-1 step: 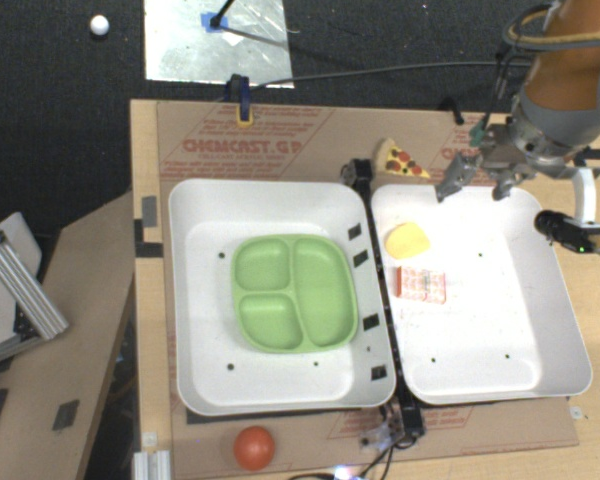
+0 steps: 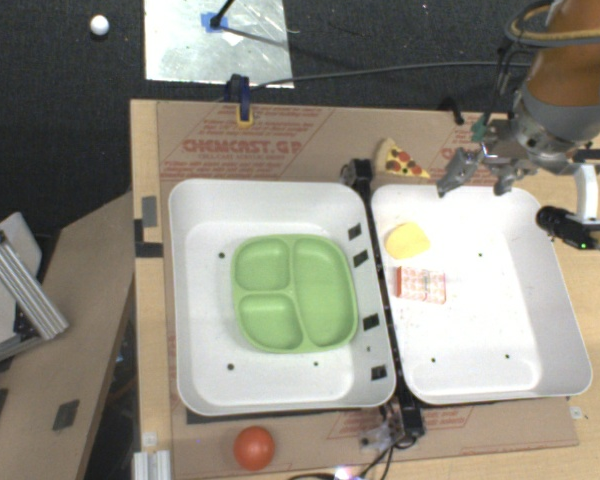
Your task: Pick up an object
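Note:
My gripper (image 2: pixel 478 176) hangs above the far edge of the right bin (image 2: pixel 540 368), open, with nothing between its fingers. Inside that bin a yellow rounded piece (image 2: pixel 407 239) lies near the far left corner, below and left of the gripper. A small red-and-white packet (image 2: pixel 421 285) lies just in front of the yellow piece. A toy pizza slice (image 2: pixel 402 159) rests on the bench behind the bin, left of the gripper.
The left bin (image 2: pixel 195 298) holds a green divided plate (image 2: pixel 293 292). A red ball (image 2: pixel 254 447) sits on the bench in front of the left bin. Black clips line the seam between the bins. A foil sheet (image 2: pixel 216 26) lies at the back.

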